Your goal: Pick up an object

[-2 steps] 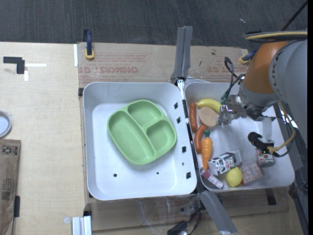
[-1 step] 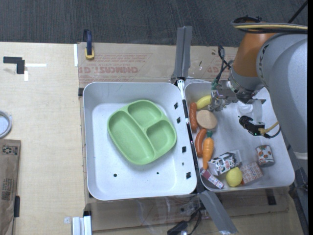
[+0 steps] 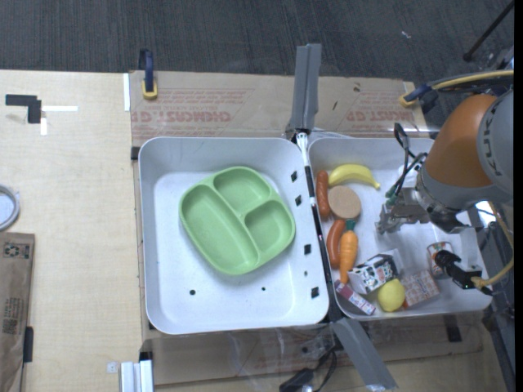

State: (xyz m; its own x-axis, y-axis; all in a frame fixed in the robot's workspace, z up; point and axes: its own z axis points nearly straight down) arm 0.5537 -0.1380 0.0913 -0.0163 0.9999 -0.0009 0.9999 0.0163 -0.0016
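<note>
In the right bin (image 3: 369, 151) lie a yellow banana (image 3: 353, 174), a sausage (image 3: 323, 193), a round brown cookie (image 3: 344, 202), a carrot (image 3: 348, 250), a black-and-white carton (image 3: 374, 273), a lemon (image 3: 392, 295) and a pink packet (image 3: 419, 287). My gripper (image 3: 391, 224) hangs low over the bin's bare middle, right of the cookie and above the carton. Nothing shows between its fingers, and their state is unclear from this angle.
The left bin (image 3: 163, 243) holds a green divided plate (image 3: 237, 219). A small can-like item (image 3: 442, 254) lies at the right bin's right side under the arm. A grey post (image 3: 306, 88) rises behind the bins' shared wall.
</note>
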